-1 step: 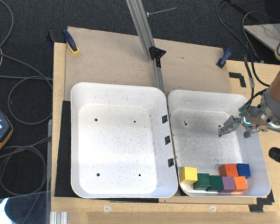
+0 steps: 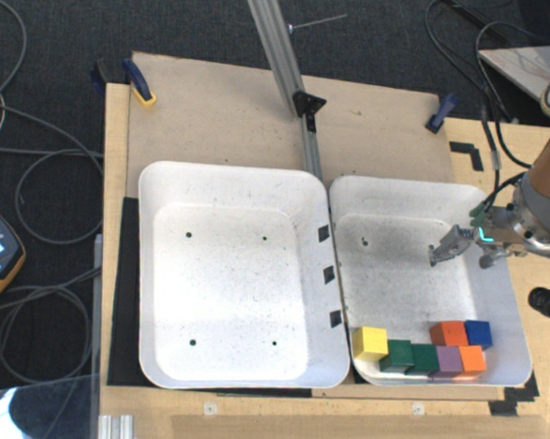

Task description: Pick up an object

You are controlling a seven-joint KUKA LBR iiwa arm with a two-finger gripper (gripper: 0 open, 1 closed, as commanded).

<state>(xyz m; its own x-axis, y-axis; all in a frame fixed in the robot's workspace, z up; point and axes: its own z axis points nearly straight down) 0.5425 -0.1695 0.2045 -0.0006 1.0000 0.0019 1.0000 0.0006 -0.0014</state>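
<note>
The claw (image 2: 468,250) hung over the right bin (image 2: 400,206), in its upper right part, close to the bin's right wall. Two dark fingers showed: one reaching left over the bin floor, one shorter and nearer the right rim. They stood apart with bare bin floor visible between them, so the claw was open and had hold of nothing.

The blocks lay in a cluster below the claw, toward the bin's near edge, well apart from the fingers. Directly below the claw sat the red block (image 2: 451,331), with the blue block (image 2: 478,332) just to its right. Below those, against the near rim, were the purple block (image 2: 448,360) and the orange block (image 2: 472,359). Further left along the same rim lay two green blocks (image 2: 412,356), touching, and at the far left of the row the yellow block (image 2: 372,342). The blocks were packed tight, most touching a neighbour.

Between the claw and the cluster the bin floor was bare. To the claw's left the floor was also open up to the wall shared with the left bin (image 2: 164,197). The cluster was hemmed by the near rim and the lower right corner.
</note>
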